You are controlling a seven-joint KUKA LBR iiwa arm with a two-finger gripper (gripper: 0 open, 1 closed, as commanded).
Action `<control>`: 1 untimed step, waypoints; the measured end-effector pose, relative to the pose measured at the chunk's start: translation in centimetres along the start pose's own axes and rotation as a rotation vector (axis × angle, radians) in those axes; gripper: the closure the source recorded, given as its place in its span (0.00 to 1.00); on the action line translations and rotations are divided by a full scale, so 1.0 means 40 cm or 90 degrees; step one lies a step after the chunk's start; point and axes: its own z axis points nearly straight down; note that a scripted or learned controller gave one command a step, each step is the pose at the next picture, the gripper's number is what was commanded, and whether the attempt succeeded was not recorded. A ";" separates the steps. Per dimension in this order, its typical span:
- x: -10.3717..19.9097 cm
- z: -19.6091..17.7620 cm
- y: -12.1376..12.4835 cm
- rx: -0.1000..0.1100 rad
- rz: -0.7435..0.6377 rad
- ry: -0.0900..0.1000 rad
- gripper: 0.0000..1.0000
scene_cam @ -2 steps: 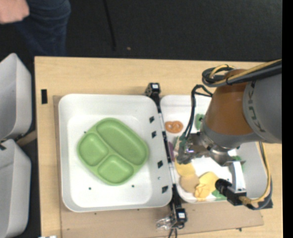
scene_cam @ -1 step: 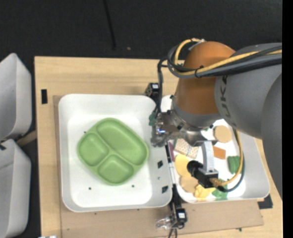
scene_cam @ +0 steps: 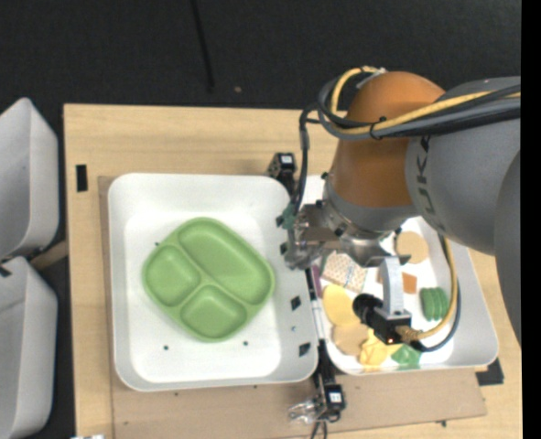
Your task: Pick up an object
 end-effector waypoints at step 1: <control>0.005 -0.297 -0.050 -0.007 0.001 0.002 1.00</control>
